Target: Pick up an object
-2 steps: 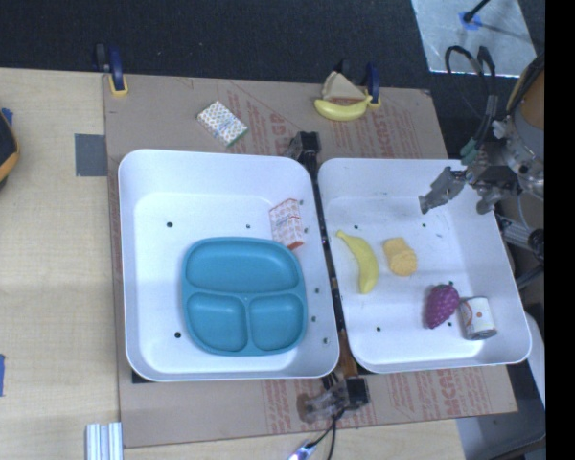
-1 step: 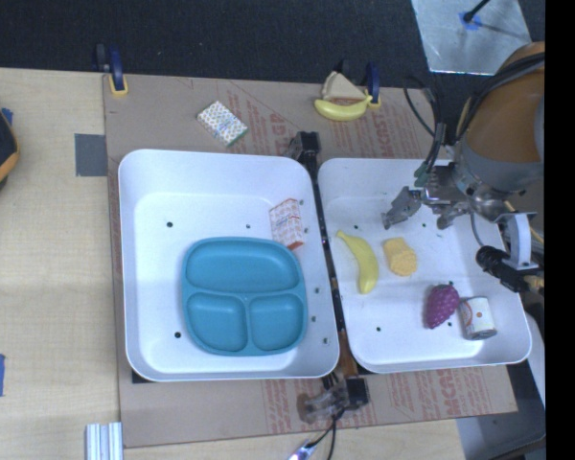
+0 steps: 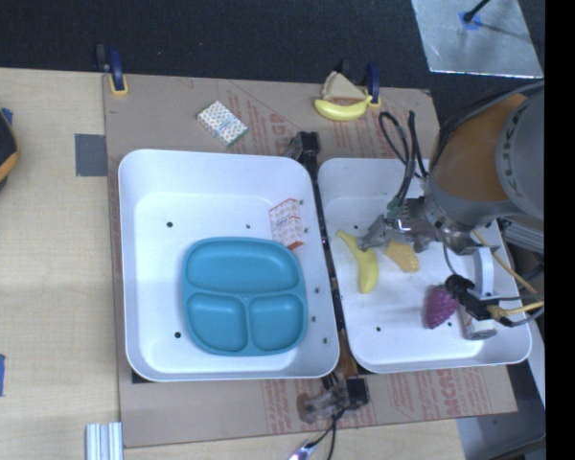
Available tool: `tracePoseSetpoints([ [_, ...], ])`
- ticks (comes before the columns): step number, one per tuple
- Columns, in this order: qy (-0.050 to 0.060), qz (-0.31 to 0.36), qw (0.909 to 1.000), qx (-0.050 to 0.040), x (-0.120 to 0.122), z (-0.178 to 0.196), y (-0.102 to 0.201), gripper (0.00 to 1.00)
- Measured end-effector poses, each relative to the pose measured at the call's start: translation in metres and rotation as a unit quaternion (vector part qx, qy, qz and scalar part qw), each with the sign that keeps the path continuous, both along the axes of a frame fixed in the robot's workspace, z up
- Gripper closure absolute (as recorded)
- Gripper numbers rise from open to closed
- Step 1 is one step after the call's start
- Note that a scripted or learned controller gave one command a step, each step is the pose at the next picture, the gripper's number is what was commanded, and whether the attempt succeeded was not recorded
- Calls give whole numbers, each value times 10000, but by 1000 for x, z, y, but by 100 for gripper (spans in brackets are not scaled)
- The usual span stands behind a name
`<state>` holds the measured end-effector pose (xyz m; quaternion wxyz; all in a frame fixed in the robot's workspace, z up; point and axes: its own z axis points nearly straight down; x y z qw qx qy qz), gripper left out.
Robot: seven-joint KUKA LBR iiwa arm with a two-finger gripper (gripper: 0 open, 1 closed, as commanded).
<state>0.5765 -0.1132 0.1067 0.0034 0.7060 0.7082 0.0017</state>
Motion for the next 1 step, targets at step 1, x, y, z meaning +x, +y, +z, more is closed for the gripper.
tracePoseSetpoints([
  [1, 47, -2, 10000, 11, 22, 38, -8, 0],
])
